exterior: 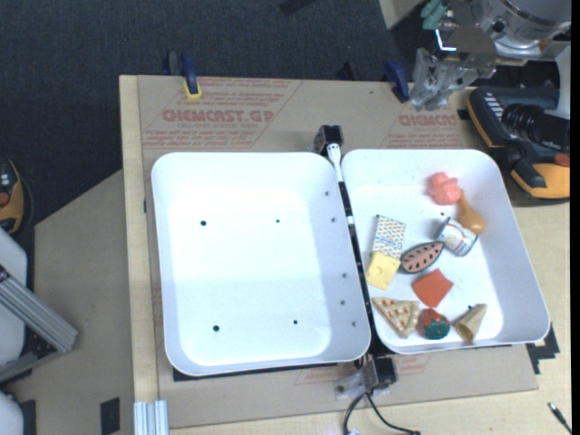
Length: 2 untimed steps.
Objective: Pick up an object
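Gripper [433, 87] above far edge of right bin [507, 198] | fingers: cannot tell | toys clustered in right bin | left bin [181, 243] bare

Red "CHEMCAST G P" on brown board [227, 107], repeated at right, seemingly mirrored

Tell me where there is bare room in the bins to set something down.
The left bin is bare floor wall to wall. In the right bin, free patches lie along the far wall left of the pink toy. The stretch from the cheese wedge to the cone is crowded.
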Each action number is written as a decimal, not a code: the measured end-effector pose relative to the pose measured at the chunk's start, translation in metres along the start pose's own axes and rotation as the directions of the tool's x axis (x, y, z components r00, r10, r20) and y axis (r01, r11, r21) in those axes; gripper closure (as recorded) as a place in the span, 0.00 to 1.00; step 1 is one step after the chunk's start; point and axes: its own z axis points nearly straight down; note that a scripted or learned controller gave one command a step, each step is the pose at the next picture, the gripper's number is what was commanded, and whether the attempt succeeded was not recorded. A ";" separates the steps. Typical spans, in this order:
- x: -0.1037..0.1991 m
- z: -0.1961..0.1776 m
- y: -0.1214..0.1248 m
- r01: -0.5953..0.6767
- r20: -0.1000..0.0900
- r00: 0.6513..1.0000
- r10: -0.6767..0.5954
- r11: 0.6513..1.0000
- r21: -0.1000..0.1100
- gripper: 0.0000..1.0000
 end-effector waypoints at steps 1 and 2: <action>0.012 0.085 -0.030 -0.004 0.001 1.000 0.004 1.000 0.031 1.00; 0.138 0.143 0.006 0.009 -0.002 1.000 -0.009 1.000 0.027 1.00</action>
